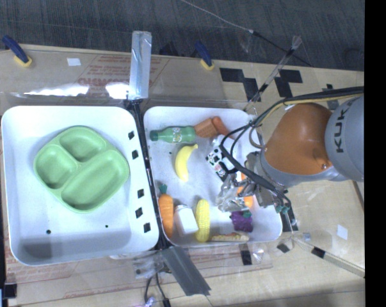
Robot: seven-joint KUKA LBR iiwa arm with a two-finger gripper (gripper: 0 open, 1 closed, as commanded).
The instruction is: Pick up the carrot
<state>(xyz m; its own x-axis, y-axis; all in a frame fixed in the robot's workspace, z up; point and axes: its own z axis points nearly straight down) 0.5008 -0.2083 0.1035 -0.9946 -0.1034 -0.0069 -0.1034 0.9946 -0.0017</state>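
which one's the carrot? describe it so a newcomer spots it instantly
Look in the right bin, along its left wall near the front corner. The carrot lies there, a tapered orange piece with a green top, beside a white block and a yellow corn cob. It is the orange item nearest the divider.

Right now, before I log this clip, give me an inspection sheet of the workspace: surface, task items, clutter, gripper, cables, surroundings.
Surface: bench bearing two shallow white bins; the left bin holds a green divided plate.
Job's things: carrot lies at the right bin's left wall, near its lower corner, apart from the gripper.
Clutter: green bottle, banana, corn cob, purple grapes, a white block, an orange-brown piece near the top.
Gripper: gripper low over the bin's right side, above the grapes; finger state unclear.
Cables: black cables loop around the wrist.
Surroundings: blue clamps on the bench's far edge; dark floor beyond.
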